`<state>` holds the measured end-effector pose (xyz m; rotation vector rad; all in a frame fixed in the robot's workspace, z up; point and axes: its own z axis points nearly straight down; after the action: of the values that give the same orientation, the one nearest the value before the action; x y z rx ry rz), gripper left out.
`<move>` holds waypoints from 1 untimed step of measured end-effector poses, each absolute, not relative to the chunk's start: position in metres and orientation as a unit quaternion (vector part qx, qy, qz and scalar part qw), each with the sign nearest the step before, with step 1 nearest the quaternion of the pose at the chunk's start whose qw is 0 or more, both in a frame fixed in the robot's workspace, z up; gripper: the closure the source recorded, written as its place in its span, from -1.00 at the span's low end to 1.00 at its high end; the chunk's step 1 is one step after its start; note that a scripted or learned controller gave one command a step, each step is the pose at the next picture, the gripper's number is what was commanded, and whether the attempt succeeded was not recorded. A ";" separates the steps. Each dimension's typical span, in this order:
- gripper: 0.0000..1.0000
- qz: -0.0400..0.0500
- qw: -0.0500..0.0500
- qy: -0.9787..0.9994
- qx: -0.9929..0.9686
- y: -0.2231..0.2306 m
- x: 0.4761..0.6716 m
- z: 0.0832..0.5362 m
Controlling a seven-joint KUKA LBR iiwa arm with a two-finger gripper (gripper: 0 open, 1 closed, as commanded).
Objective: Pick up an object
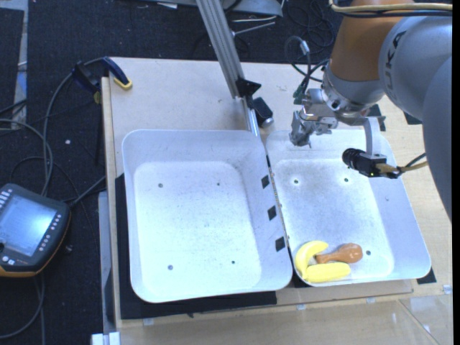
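Two white bins sit side by side on your bench (180, 92), and the divider (272, 192) where they meet is your landmark. Far left of it, off the bench on the dark floor, you see a handheld screen unit (27, 228) with its cable. Just left of the divider lies the left bin (144, 149). Just right of it lies the right bin (402, 221). In that bin's near corner, close beside the divider's lower end, you find a yellow banana (316, 263) touching a brown, pear-shaped toy (343, 252). Up past the divider's far end and a little to its right, the gripper (302, 136) hangs over the right bin's far rim, well apart from both toys. You cannot tell how its claw is set.
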<state>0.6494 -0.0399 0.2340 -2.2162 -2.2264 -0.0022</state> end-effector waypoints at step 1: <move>1.00 -0.001 0.000 -0.709 -0.706 0.012 0.652 0.243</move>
<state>0.6523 0.0116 0.2431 -2.2162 -2.2261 -0.0020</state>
